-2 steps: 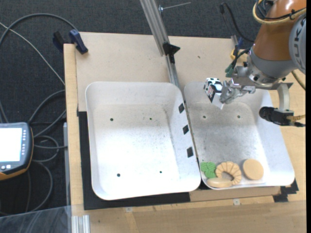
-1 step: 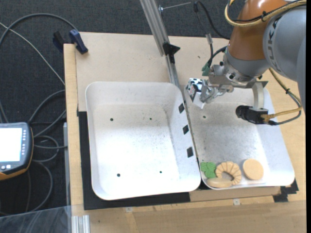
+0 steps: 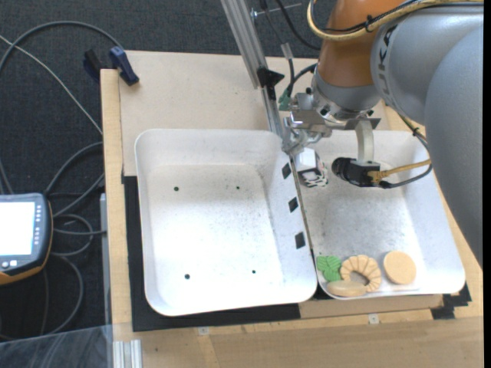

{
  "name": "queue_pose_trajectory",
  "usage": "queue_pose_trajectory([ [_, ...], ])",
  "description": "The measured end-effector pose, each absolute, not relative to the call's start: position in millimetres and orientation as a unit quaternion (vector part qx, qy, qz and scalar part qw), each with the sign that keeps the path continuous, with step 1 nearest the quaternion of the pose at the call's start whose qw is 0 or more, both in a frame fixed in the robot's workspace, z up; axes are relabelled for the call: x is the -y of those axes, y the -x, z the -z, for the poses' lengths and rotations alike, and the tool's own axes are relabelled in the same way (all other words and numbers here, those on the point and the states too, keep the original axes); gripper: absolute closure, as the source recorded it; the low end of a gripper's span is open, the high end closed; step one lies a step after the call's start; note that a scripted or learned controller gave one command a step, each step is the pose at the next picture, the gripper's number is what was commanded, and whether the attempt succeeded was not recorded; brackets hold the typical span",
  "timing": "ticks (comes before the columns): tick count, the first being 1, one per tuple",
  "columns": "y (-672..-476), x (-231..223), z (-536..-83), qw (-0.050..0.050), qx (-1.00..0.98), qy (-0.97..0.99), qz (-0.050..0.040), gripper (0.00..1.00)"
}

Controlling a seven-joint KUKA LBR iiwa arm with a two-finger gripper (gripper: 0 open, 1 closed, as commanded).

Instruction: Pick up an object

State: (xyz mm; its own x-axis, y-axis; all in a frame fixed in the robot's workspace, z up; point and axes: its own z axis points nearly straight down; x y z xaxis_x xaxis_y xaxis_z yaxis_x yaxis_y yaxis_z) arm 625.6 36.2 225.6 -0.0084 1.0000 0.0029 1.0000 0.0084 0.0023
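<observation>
My gripper hangs over the far left corner of the right bin, close to the wall it shares with the left bin. Nothing can be made out in it. Three objects lie along the right bin's near edge: a small green leafy piece, a tan croissant-shaped piece and a round tan biscuit. All three rest well below the gripper, apart from it. The arm's grey body and orange band cover the far right part of that bin.
The left bin sits beside the right one. A slanted metal post rises behind the bins near the gripper. A black part with a yellow cable hangs right of the gripper. A blue clamp sits on the bench's far left corner.
</observation>
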Motion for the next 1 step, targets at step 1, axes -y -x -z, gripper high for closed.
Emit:
queue_pose_trajectory([
  [1,-636.0,-81.5,-235.0,0.000,0.709,0.705,0.0019,1.00],
])
